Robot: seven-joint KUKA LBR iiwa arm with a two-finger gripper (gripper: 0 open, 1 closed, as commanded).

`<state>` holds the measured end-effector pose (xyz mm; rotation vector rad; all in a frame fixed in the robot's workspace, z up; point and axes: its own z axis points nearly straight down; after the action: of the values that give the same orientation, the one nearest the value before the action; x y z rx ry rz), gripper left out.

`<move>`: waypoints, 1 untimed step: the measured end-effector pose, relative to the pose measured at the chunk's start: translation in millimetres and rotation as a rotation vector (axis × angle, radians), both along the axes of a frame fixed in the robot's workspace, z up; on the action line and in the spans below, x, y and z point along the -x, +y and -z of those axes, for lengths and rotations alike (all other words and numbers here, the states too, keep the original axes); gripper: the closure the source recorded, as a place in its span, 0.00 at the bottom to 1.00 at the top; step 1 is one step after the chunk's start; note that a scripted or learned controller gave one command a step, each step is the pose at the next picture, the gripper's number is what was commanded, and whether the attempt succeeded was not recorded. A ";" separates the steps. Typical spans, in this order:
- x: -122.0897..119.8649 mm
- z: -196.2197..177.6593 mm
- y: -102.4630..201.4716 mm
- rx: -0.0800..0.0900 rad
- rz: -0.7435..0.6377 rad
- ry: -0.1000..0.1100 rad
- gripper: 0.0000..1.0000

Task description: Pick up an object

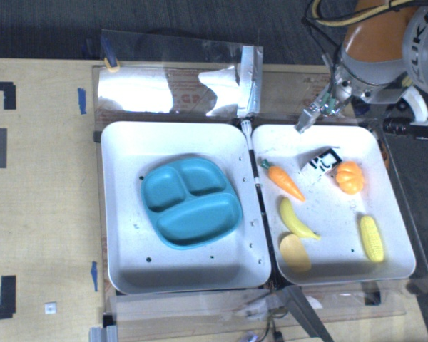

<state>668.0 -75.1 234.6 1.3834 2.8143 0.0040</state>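
The gripper [310,117] is hanging over the far rim of the right bin [396,262], its slim fingers appearing pressed together and gripping nothing. The grey arm [385,41] with its orange band is reaching in from the upper right, with yellow cables [342,2] looping above it. Just below the gripper, a small black-and-white tag [324,159] is lying on the bin floor. An orange pumpkin-like toy [349,177] is sitting beside the tag. A carrot [285,181] is lying near the divider, a banana [297,219] below it, and a pale round piece [294,251] touching the banana's lower end. A corn cob [372,237] is lying well apart at the right. The left bin [121,262] is bearing a blue divided plate [191,200].
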 end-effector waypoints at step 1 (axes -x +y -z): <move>-1.4 -11.9 -0.2 0.001 0.001 -0.007 1.00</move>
<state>669.4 -75.3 246.5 1.3813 2.8077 0.0077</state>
